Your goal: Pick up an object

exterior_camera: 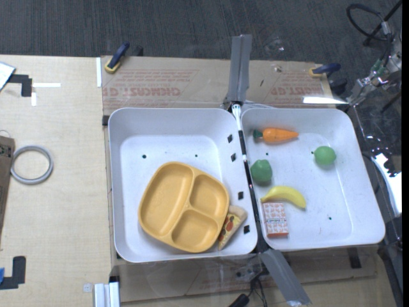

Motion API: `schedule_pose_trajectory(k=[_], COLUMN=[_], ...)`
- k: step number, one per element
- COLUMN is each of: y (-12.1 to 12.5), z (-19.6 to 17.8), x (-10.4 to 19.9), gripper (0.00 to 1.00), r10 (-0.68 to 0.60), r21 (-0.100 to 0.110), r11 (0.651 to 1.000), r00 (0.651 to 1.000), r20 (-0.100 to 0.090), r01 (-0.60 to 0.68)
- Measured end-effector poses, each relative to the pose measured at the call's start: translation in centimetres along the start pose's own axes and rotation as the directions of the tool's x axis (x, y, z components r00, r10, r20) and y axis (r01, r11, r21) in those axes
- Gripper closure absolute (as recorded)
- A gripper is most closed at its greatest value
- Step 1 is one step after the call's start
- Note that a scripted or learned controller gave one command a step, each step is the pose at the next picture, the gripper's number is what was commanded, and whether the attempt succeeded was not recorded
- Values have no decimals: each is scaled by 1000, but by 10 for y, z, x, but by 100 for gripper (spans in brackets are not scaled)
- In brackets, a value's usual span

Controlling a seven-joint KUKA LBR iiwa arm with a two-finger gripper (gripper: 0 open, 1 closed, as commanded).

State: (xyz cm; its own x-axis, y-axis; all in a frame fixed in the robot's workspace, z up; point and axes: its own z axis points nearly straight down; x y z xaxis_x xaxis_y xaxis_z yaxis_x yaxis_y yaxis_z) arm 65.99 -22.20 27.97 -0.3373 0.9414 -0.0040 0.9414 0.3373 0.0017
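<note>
At the upper right, the robot's hardware [383,62] shows as a blurred cluster of pale metallic parts with looping black cables [370,18]; finer detail cannot be made out.

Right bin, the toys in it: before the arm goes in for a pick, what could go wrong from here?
The banana lies right above the small carton, and the dark green ball sits close by, so a grasp there may nudge a neighbour. The light green ball is round and may roll off closing fingers. The carrot and dark green ball lie near the right bin's dividing wall, which may block a finger.
</note>
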Motion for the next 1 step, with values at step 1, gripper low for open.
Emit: schedule_pose_trajectory(k=[1], y=[0], z=[-162], x=[-1], gripper=[100], r10=[91], r21=[4], r11=[996], r00=[996], r20=[-3], r01=[-91])
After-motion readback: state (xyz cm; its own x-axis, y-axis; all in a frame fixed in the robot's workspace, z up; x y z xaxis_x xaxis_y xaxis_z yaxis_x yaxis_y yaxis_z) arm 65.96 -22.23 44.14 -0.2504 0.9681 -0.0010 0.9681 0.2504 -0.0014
